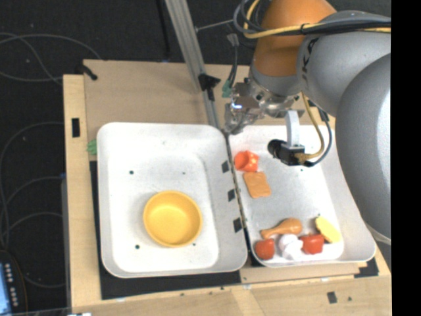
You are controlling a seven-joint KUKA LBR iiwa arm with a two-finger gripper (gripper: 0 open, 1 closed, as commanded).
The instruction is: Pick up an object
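A: Take the yellow bowl (172, 218) as the landmark. What lies nearest the camera?

B: The bowl itself sits in the near half of the left bin (122, 153), upright and alone there. To its right, across the seam between the bins, a cluster lies along the near edge of the right bin (342, 196): a red piece (264, 248), a white lump (288, 247) touching it, another red piece (313, 243), a tan drumstick-shaped toy (283, 228) just behind them, and a yellow piece (327, 229) at the far right of the cluster.

A: And farther back?

B: Up and right of the bowl, close to the seam, an orange flat block (258, 185) lies with a red-orange toy (246, 161) touching its far end. These two are apart from the near cluster.

A: Where is the gripper (235, 120)?

B: Well beyond the bowl, at the far end of the seam, above the back corner of the right bin. It hangs from the orange band (289, 28) of the arm. The red-orange toy is just in front of it, not touching. Nothing shows between the jaws; whether they stand wide or narrow, I cannot tell.

A: The worktop (138, 91)?

B: Pale wood, showing behind both bins.
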